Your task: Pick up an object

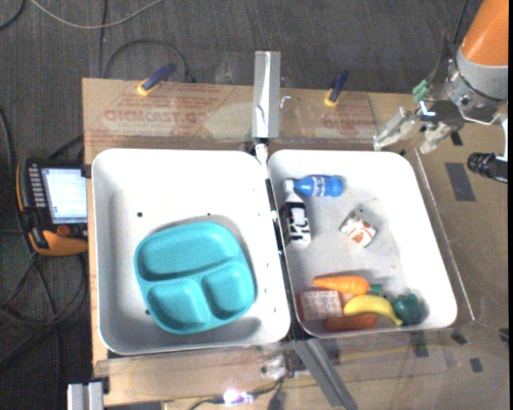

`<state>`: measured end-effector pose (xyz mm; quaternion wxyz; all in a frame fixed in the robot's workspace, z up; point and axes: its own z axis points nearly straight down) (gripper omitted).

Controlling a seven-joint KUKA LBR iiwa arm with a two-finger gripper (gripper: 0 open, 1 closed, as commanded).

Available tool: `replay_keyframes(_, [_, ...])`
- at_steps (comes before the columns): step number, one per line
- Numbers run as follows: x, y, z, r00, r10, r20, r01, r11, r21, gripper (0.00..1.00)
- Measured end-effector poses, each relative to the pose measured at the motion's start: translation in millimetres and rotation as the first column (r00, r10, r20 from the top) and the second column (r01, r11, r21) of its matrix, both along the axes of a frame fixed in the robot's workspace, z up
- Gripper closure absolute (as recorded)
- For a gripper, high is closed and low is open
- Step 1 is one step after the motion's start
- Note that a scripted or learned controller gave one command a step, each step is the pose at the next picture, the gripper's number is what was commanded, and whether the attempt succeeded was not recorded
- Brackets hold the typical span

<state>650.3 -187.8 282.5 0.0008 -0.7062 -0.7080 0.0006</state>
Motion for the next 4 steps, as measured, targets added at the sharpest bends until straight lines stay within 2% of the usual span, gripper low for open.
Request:
replay_keyframes(1, [-6.5,9.5,151.6,0.984,-0.176,0.001,0.176,0.984,-0.004,0.0])
replay_keyframes(2, [-16.3,15.7,60.3,1.0,0.013,0.0,-0.013,1.0,-0.003,0.0])
replay_keyframes(3, [-37.7,32.3,-137.5,0.999,0.033,-0.001,-0.033,0.999,0.0,0.0])
replay_keyframes(4, [-37.1,34.0,-128.8,0.999,0.035,-0.001,-0.035,0.999,0.003,1.0])
